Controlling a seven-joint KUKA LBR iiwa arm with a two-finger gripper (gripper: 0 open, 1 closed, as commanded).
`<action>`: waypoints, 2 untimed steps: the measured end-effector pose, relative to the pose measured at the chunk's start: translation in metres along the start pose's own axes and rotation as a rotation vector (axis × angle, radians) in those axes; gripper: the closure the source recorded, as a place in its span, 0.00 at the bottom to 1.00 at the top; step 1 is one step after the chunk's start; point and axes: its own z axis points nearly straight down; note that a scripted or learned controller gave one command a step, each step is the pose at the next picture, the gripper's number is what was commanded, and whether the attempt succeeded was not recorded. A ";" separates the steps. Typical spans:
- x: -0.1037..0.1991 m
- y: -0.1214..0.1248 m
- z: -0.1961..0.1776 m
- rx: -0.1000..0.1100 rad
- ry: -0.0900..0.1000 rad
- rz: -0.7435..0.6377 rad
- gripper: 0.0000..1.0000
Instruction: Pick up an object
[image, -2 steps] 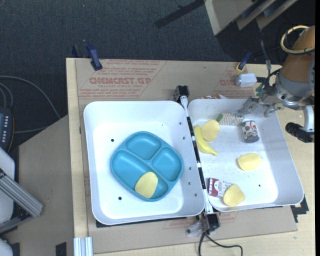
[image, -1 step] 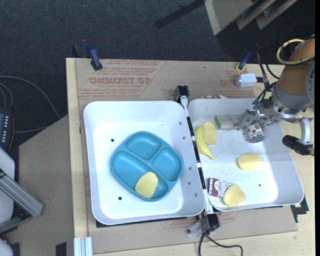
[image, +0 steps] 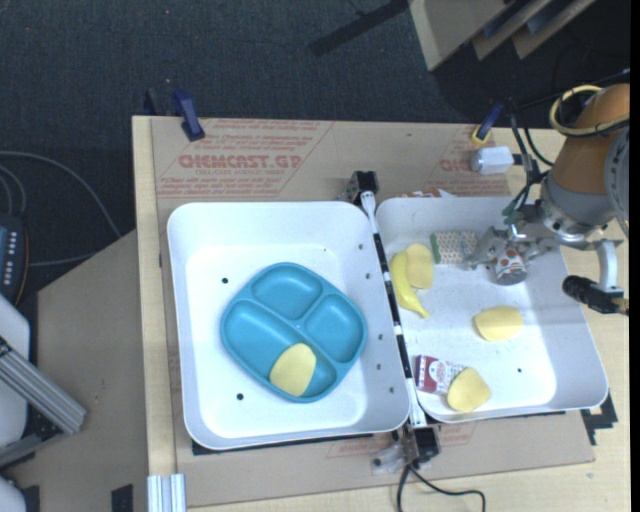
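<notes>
Where the left bin (image: 190, 300) sits on the bench (image: 150, 200), a blue divided plate (image: 290, 325) lies in it with a yellow piece (image: 293, 370) in its near compartment. Across the divider, the right bin (image: 575, 385) holds a banana-like yellow thing (image: 410, 275), a red-and-white packet (image: 432, 373) touching a yellow lump (image: 468, 390), and another yellow lump (image: 498, 323). At the far right, the hand (image: 508, 262) hangs over a small round red-and-white object (image: 510, 267), perhaps touching it; whether it is open or closed I cannot tell.
</notes>
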 end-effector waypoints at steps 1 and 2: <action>-0.001 0.005 -0.013 -0.033 -0.012 0.006 1.00; 0.055 0.020 -0.118 -0.044 -0.015 0.006 1.00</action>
